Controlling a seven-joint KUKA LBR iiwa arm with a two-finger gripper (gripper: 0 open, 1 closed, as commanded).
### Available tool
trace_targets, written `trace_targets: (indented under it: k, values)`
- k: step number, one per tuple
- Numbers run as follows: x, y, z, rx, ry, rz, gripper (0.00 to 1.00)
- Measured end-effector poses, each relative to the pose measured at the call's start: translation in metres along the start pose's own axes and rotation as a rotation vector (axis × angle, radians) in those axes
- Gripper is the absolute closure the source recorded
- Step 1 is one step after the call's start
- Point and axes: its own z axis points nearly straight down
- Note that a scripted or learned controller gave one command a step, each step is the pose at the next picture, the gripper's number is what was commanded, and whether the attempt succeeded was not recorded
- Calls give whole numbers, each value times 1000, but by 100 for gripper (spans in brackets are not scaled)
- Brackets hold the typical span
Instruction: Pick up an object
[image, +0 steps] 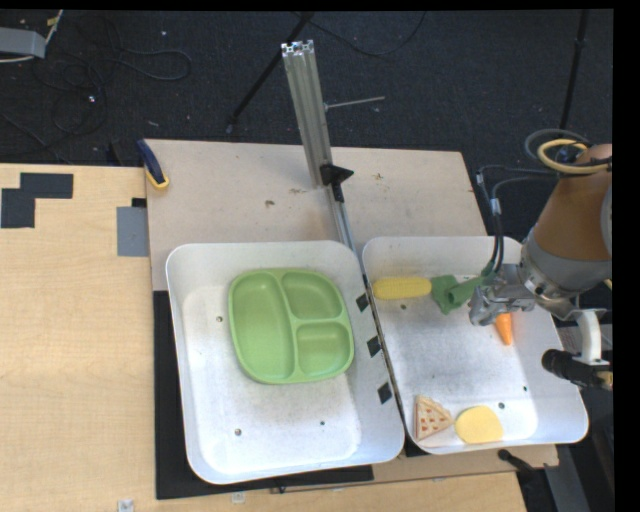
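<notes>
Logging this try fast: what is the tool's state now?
Tool: cannot be told; it sits low in the right bin, beside the orange piece.

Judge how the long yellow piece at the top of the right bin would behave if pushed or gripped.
The yellow piece looks rounded and elongated, so it would probably roll if pushed sideways. Its smooth surface may slip between fingers. It seems a small toy, likely light.

arm (570, 235): cut off at right edge | carrot (505, 328): top hidden behind gripper (490, 305)
</notes>
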Motion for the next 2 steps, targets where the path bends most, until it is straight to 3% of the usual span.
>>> trace_targets:
  k: [2]
  values:
    - [-2, 11, -97, -1, 0, -1, 100]
